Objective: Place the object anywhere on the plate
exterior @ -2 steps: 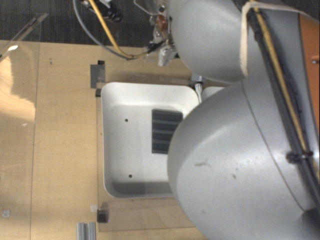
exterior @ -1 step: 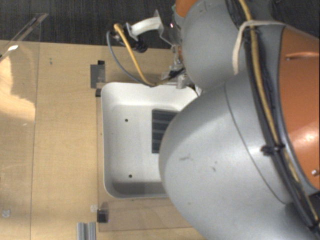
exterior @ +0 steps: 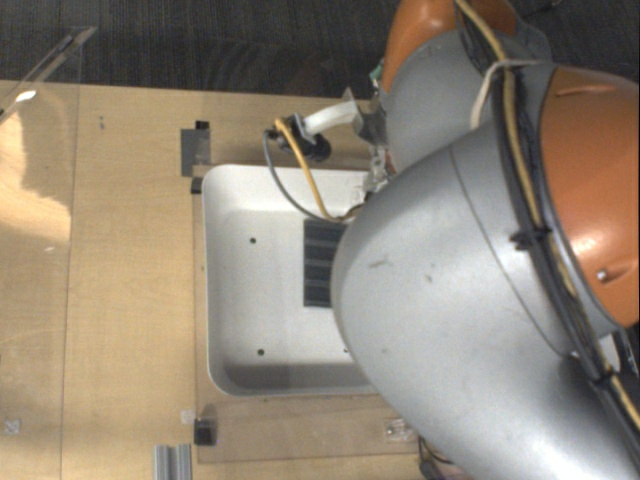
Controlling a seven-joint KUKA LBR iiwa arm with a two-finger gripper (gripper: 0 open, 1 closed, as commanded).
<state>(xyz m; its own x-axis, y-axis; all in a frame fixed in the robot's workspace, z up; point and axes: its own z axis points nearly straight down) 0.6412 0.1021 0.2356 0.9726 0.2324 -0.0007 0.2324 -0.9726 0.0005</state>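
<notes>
From the fixed overhead camera, the bulky grey arm with its orange bands covers most of the right half of the scene, leaning in over the shallow white plastic bin that sits on the pale wooden bench. Taking that bin as the landmark: its left wall, near wall and much of its floor are in sight, while its right part lies under the arm.

On the bin floor, toward the middle and touching the arm's outline, lies a dark ribbed rectangular patch, its long axis running from the far wall toward the near wall; what it is cannot be told. A yellow cable loops over the bin's far rim from a white fitting on the wrist area.

The pincer itself is hidden behind the arm's body, so its state cannot be told, and nothing can be said to be held. The object to be placed and the plate cannot be made out, so the bearing from pincer to object stays unknown. My guess is that both lie beneath the arm, right of the visible bin floor.
</notes>
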